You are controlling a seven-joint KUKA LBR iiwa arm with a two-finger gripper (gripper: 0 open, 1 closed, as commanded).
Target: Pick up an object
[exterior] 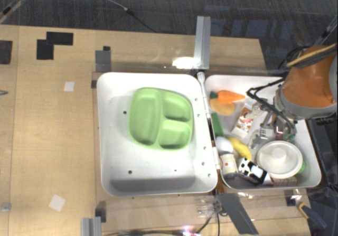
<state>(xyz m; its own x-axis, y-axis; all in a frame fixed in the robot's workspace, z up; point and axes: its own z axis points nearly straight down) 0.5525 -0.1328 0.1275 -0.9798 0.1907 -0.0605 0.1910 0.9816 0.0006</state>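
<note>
The right bin (315,169) holds a jumble of small objects. An orange carrot (228,96) lies at its far left, with a yellow banana (241,148) and a white packet with red print (244,122) nearer the middle. A white bowl with a green rim (279,158) sits at the front right. A black-and-white toy (249,169) lies at the front. My gripper (265,131) hangs low in this bin, just above the bowl and right of the packet, under the orange wrist band (312,83). I see nothing clearly held in it.
The left bin (113,140) carries a green divided tray (158,118). A white ball (224,145), a small can (228,163) and a green stick (216,124) lie along the right bin's left wall. A metal post (202,42) stands behind the bins.
</note>
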